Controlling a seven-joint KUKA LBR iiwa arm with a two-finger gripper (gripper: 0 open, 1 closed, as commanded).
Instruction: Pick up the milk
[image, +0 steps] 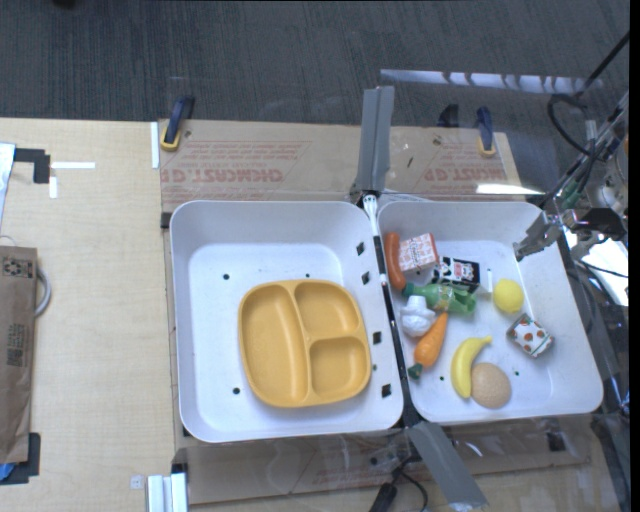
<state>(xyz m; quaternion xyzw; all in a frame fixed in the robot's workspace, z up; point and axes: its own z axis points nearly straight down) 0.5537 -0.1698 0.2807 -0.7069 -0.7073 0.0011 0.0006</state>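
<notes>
**Grey bracket in front, milk in the right bin**

Nearest to the camera, a grey bracket (447, 478) lies on the bench edge, below the place where the two bins meet.

The gripper (530, 243) hangs over the far right part of the right bin (585, 395), near its rim. It holds nothing that can be seen, and I cannot tell if it is open or closed. The closest thing to it is a lemon (508, 296), a little below it and apart from it. Left of the lemon lies the milk (460, 272), a small black-and-white carton in the far middle of this bin, well apart from the gripper. A pink carton (418, 250) is just beside the milk on the left, and a green bottle (440, 297) touches the milk on its near side. Closer to the front lie a carrot (430, 342), a banana (465, 362) and an egg (490, 385).

The left bin (200, 330) bears a yellow plate (303, 342) with three compartments.
</notes>
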